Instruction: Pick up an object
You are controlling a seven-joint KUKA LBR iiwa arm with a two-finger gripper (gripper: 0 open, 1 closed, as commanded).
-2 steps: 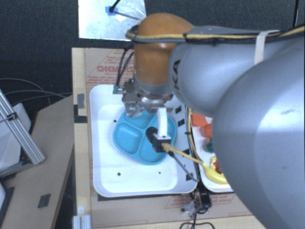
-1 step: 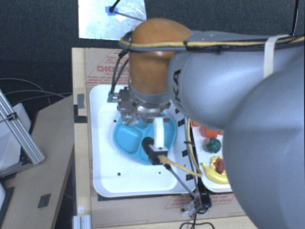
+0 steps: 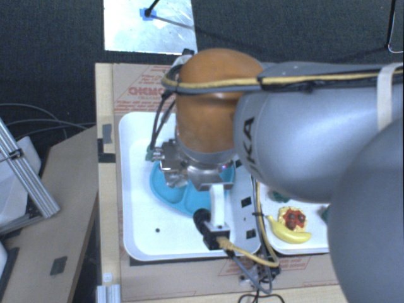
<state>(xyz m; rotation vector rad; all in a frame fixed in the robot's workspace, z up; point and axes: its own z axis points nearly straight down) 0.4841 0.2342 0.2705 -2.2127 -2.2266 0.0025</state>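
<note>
The arm's orange band hangs over the left bin (image 3: 136, 232), with the gripper (image 3: 189, 178) low above a blue dish-like object (image 3: 167, 191) lying in that bin. The gripper's opening can't be told. A toy banana (image 3: 289, 232) lies in the right bin (image 3: 315, 248).

You see a grey arm (image 3: 315, 137) with an orange band (image 3: 211, 100), crossed by a yellow cable (image 3: 252, 81). Lower centre, a blue object (image 3: 173, 194) lies in the white left bin (image 3: 136, 219). Lower right, a yellow banana (image 3: 289, 232) sits beside a red item (image 3: 294, 218).
</note>
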